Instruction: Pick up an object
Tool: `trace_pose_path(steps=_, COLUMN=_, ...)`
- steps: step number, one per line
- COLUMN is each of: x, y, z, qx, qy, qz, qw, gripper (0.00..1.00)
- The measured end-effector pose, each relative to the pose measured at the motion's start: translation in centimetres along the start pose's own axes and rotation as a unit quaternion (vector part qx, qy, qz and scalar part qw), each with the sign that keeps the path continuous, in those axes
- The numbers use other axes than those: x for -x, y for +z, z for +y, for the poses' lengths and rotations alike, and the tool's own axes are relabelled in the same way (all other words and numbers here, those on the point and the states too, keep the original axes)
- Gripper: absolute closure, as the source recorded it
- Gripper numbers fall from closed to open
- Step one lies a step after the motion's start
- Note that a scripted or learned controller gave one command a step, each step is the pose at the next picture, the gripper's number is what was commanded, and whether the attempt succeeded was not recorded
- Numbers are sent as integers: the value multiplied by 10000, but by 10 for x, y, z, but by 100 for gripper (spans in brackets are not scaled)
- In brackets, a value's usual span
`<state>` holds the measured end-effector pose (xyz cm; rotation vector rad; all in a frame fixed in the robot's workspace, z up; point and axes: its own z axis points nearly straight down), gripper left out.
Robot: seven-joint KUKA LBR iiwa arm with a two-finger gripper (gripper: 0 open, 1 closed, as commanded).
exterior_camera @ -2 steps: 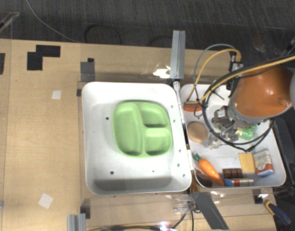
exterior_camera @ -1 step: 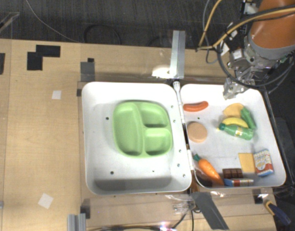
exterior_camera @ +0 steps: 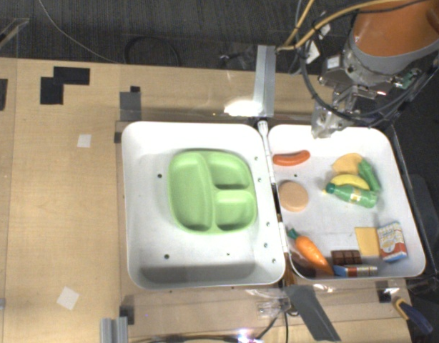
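My gripper (exterior_camera: 325, 125) hangs over the far left edge of the right bin (exterior_camera: 402, 164), just above and right of a red sausage (exterior_camera: 291, 158). Nothing shows between its fingers. Below the sausage lies a tan round cookie (exterior_camera: 294, 196). At the bin's right are a yellow lemon (exterior_camera: 346, 163), a banana (exterior_camera: 347, 181), a green bottle (exterior_camera: 357, 195) and a green pepper (exterior_camera: 369, 176). Along the near edge sit a carrot (exterior_camera: 309, 250), a chocolate bar (exterior_camera: 344, 257), a marker (exterior_camera: 352, 269), a yellow block (exterior_camera: 367, 241) and a small carton (exterior_camera: 392, 241).
The left bin (exterior_camera: 144, 213) holds a green divided plate (exterior_camera: 210, 190). A ridge (exterior_camera: 269, 184) separates the two bins. A metal post (exterior_camera: 264, 77) stands behind them, and cables (exterior_camera: 327, 20) loop above the arm at the top right.
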<state>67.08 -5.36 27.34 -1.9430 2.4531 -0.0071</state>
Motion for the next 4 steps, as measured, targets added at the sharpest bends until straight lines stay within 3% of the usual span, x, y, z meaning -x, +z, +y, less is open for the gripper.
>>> trace_pose_path(steps=1, x=99, y=12, z=25, qx=23, qy=-187, qz=-12, qw=9998, gripper=100)
trace_pose_path(steps=2, x=45, y=20, z=12, qx=21, qy=-3060, qz=-2, qw=9520, gripper=100)
trace_pose_path(steps=3, x=48, y=6, z=10, qx=-25, qy=-3053, qz=-25, qw=9523, gripper=100)
trace_pose_path(steps=4, x=-46, y=70, z=84, qx=56, qy=-4037, qz=2, qw=9149, gripper=100)
